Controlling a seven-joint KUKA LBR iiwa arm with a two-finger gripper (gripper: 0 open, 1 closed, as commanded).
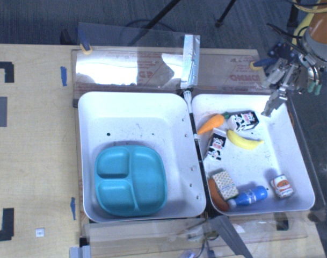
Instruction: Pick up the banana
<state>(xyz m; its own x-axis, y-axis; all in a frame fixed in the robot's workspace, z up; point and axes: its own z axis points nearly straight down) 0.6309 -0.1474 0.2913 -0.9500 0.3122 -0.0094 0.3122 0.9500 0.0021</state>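
The yellow banana [244, 140] lies in the right bin [297, 160], in its upper middle, just below a black-and-white carton [244, 120]. My gripper [272, 106] hangs over the bin's far right corner, up and to the right of the banana and well apart from it. Nothing shows in its grasp. The arm reaches in from the top right.
An orange carrot [211, 124] and a second cow-print carton [217, 145] lie left of the banana. A blue bottle [249, 196], a small can [282, 186] and a checkered packet [225, 184] sit near the front. The left bin [99, 112] holds a blue divided plate [131, 179].
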